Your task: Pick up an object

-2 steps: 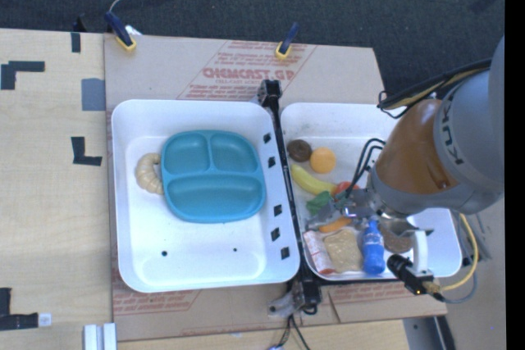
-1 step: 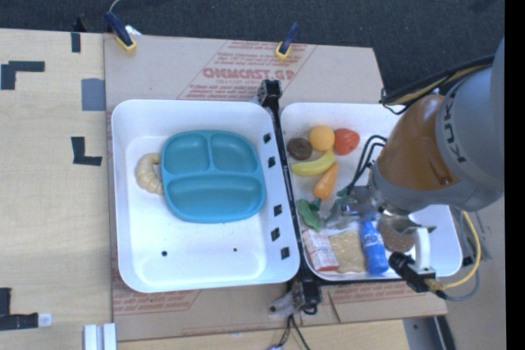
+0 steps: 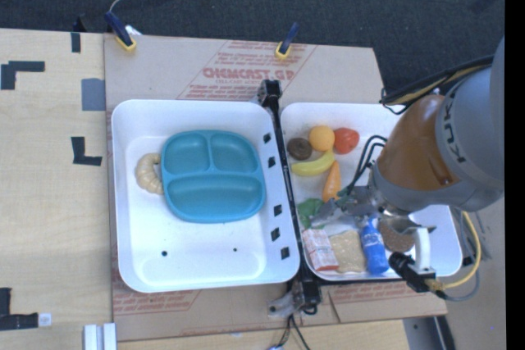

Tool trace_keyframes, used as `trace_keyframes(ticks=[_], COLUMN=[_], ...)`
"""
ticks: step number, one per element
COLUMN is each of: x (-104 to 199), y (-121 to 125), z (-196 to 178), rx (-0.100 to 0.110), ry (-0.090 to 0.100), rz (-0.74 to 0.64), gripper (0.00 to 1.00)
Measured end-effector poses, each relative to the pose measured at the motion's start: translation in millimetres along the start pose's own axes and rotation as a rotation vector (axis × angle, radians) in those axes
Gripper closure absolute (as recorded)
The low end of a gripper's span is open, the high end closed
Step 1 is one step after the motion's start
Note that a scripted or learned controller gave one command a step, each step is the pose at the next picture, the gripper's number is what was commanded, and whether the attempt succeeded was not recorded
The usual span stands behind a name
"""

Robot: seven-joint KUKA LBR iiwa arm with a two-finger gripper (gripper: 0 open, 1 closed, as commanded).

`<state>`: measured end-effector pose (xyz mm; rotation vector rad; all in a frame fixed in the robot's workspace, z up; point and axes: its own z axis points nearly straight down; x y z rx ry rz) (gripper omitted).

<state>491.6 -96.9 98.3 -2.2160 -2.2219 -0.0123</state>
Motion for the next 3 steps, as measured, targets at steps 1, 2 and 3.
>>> trace_keyframes(ticks=[1,2,3], x=[-6.6,-7.3,56.7], y=[79.5,79.1,116.5], z=[11.7,2.3,-85.8], rx=[-0.003,-0.003,0.002], ry=[-0.009,-0.011,-0.008], rz=[0.001,0.001,0.001], gripper=[0.0,1.0,1.0])
